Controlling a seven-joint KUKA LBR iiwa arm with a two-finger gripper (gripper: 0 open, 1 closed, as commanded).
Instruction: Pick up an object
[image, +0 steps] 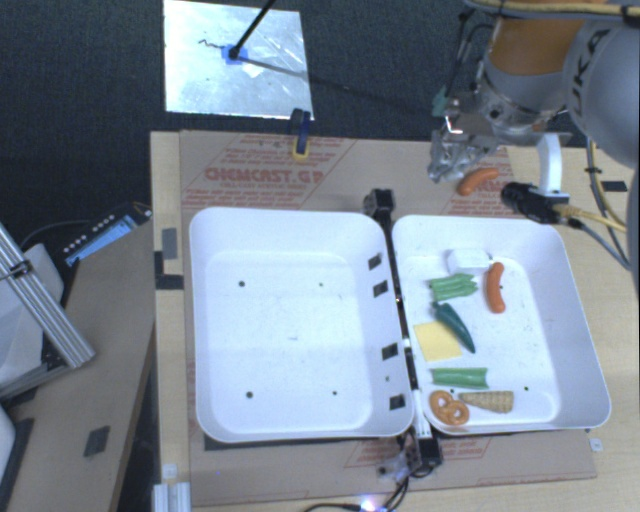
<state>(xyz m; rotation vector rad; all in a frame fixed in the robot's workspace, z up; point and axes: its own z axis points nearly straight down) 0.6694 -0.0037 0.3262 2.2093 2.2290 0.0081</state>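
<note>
The gripper is hanging just beyond the far edge of the right bin, over the brown tabletop, and whether its fingers are open or closed I cannot tell at this slant. A small orange sausage is showing just beside its tip on the bin-facing side; it is not plainly sitting between anything, so it is not looking like a sure hold, and whether it is lying on the tabletop or hanging clear is unclear. It is looking like a light toy piece, smooth and rounded, so it is likely to be rolling or slipping out of a pinch near an end; taking it across the middle of its length is the safer bet. In the right bin, a second sausage is lying near the far right, with a flat yellow slice toward the left edge, likely too thin to be gripping easily. A pretzel is sitting at the near left corner, offering loops and a stiff rim to be taking hold of.
</note>
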